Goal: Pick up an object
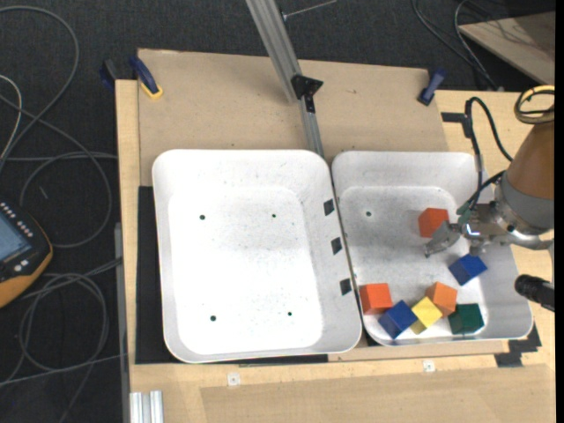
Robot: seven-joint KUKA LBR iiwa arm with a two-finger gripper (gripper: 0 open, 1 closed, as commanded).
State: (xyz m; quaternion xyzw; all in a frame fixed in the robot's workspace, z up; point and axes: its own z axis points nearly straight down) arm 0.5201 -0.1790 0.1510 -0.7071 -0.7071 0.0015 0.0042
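Several small blocks lie in the right bin (388, 170). An orange block (432, 221) sits near the bin's middle. My gripper (448, 239) hangs just to its lower right, close beside it, and I cannot tell whether they touch. A blue block (468, 268) lies just below the gripper. Along the front wall are an orange block (376, 297), a blue block (397, 317), a yellow block (426, 312), another orange block (444, 296) and a green block (466, 319). The arm's orange band (536, 170) rises at the right edge.
The left bin (176, 170) stands beside the right one, with black clips (336, 244) along the shared wall. A slanted metal bar (282, 47) crosses the back of the bench. Cables lie on the floor at the left.
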